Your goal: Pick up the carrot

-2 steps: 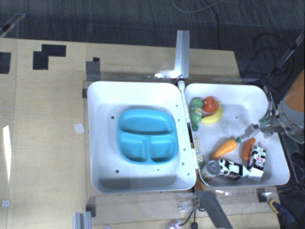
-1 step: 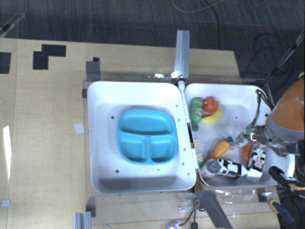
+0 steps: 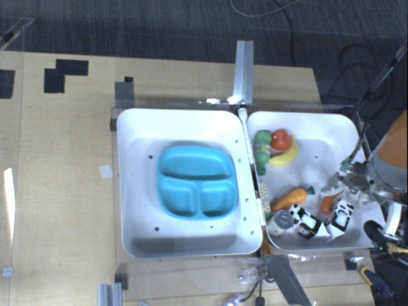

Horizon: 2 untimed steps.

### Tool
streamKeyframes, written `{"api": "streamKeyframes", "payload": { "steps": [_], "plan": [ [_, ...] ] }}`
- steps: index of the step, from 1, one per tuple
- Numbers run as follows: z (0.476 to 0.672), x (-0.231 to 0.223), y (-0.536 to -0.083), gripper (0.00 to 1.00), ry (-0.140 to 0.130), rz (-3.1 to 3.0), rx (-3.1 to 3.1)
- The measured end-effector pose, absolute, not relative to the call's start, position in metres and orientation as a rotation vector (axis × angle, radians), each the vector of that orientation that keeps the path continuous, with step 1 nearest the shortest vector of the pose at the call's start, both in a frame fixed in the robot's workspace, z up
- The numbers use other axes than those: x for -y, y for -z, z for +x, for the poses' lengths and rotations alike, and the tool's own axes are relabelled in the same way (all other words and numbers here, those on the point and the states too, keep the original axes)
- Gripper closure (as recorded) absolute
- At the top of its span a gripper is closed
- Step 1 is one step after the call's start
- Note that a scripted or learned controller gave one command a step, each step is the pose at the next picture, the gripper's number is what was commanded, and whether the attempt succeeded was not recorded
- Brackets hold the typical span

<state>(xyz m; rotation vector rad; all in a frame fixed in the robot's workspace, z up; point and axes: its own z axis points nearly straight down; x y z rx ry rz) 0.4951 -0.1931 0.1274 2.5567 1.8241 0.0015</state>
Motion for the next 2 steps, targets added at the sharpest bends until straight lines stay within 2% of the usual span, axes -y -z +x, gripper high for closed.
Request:
{"api": "streamKeyframes", "payload": {
  "steps": [1,2],
  "plan": [
    [0.489,0.136,-0.186,0.0,0.001,2.887,-1.239],
    [0.498,0.085,-0.127,0.0,-0.008,3.045,-0.758]
  ]
}}
